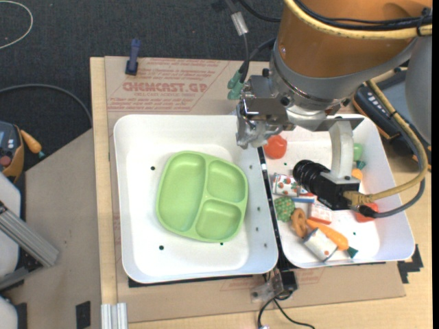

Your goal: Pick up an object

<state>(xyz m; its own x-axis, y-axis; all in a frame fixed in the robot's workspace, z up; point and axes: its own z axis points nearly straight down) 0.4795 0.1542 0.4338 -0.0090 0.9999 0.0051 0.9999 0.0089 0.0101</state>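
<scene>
I can't tell how my gripper (251,134) is set; it hangs at the divider between the bins, nothing visibly held. Red ball (276,147) just beside it, other items in the right bin (384,149); green plate (202,196) left. Pick not done yet.

**One fixed camera above the bench**

The single view looks down at a slant from over the bench, far enough off to take in both white bins: the left bin (130,184) and the right bin (387,232), plus the dark floor around. The arm (343,26) looms large at upper right, close under the lens.
</scene>
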